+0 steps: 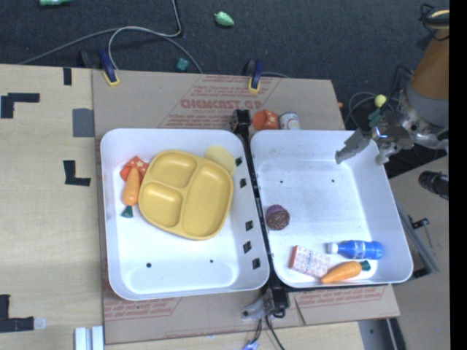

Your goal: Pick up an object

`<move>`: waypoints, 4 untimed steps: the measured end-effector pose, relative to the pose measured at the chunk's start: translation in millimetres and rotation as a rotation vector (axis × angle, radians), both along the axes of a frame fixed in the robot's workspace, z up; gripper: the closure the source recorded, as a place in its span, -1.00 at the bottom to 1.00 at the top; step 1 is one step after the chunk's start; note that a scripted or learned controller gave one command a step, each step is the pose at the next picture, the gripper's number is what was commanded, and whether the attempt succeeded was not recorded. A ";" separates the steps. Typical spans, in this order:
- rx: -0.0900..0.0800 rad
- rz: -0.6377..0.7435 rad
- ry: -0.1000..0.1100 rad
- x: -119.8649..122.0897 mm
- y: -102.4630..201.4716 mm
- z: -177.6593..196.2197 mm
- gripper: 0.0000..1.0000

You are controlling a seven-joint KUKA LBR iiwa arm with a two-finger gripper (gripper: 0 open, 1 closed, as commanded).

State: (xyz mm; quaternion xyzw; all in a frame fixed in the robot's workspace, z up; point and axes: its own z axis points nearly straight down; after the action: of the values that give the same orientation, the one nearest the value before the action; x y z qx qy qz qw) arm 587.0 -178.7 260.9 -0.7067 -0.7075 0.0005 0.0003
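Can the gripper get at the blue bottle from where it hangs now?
Probably yes. The gripper hangs over the right bin's upper right corner, and the blue bottle lies uncovered near the lower edge. A carrot lies close beside it and might crowd the fingers.

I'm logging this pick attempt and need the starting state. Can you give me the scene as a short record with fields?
left bin: yellow divided plate, toy carrot beside it
right bin: dark round object, blue bottle, orange carrot, small packet
tool: above the right bin's far right corner, nothing seen held
arm: reaches in from the right
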 end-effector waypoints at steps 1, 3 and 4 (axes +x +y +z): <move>0.001 0.000 0.003 -15.3 -11.9 -102.6 -1.00; 0.002 -0.001 0.001 -103.9 -19.6 -166.8 -1.00; 0.001 0.001 0.000 -54.2 20.4 -139.6 -1.00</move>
State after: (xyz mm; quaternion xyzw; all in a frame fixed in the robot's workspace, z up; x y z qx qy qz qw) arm 532.8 -158.3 121.3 -0.7062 -0.7080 0.0001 0.0004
